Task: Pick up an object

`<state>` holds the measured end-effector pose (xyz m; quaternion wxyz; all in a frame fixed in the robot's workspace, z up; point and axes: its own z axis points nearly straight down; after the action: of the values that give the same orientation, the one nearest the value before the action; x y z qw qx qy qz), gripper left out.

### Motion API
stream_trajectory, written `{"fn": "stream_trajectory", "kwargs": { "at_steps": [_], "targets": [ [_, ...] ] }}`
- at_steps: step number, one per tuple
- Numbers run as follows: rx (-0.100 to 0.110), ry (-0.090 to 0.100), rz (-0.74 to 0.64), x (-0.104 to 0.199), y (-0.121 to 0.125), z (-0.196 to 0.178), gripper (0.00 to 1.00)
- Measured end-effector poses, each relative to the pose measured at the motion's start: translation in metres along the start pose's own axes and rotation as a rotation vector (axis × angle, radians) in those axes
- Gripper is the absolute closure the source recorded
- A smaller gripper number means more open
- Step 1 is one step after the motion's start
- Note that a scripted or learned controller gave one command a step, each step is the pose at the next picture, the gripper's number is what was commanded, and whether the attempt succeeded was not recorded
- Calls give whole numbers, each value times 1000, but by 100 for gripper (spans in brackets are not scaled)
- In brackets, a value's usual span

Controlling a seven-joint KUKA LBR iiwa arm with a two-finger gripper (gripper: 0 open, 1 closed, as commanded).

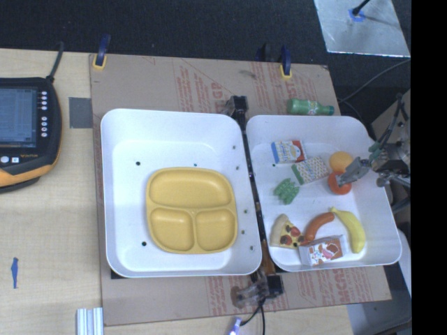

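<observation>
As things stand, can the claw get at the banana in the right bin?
Probably yes. The claw sits over the right bin by the tomato, and the banana lies just below it with its top bare; only the sausage lies close on one side.

A divided tray [190, 209] lies in the left bin [119, 138]. The right bin [377, 257] holds a banana [351, 227], a sausage [319, 223] left of it, and a pizza slice [286, 232] further left.

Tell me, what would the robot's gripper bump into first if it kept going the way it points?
Probably the red tomato. The gripper reaches in from the right, pointing left and slightly down, and its tip sits right at the tomato, beside the orange. Whether it already touches is unclear.
</observation>
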<state>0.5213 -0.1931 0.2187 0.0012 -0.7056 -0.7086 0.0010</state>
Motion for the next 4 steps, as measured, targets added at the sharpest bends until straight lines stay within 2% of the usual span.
{"fn": "stream_trajectory", "kwargs": {
  "at_steps": [1, 2, 3, 4],
  "targets": [
    [-7, -2, -1, -16, 97, 121, 0],
    [-2, 1, 1, -13, 136, 126, 0],
    [0, 0, -1, 58, 136, 126, 0],
    [1, 0, -3, 57, 136, 116, 100]
  ]
}}
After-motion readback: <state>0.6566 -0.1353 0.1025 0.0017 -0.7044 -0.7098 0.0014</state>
